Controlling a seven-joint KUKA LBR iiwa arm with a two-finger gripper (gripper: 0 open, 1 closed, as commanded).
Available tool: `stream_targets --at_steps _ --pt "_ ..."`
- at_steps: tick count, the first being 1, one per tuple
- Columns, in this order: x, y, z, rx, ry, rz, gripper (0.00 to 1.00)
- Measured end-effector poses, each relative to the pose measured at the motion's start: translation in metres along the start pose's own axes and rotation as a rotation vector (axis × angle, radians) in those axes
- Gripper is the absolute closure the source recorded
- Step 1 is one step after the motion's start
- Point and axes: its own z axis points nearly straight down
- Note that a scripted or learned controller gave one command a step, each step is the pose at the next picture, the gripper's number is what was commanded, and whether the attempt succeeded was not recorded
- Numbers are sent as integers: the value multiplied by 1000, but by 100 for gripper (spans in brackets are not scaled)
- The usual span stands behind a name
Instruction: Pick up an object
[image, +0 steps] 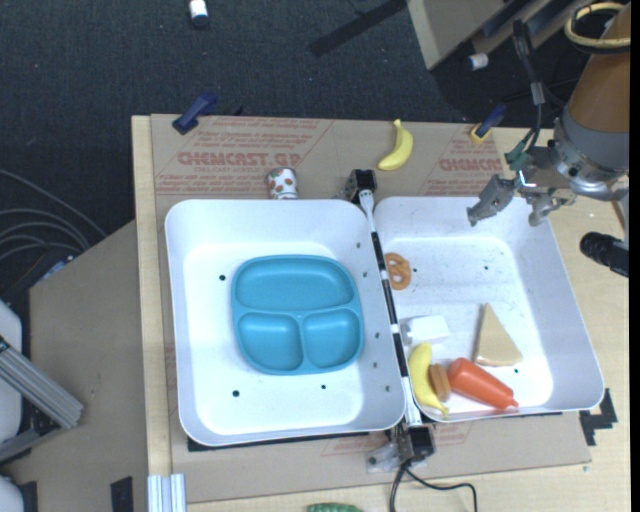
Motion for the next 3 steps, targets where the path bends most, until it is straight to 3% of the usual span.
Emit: stream_targets --at_steps 1,2,3 --pt "21 20 176 -2 -1 0 0" --pt "21 20 166 -3 0 1 100" --pt "21 20 156 -4 0 2 100"
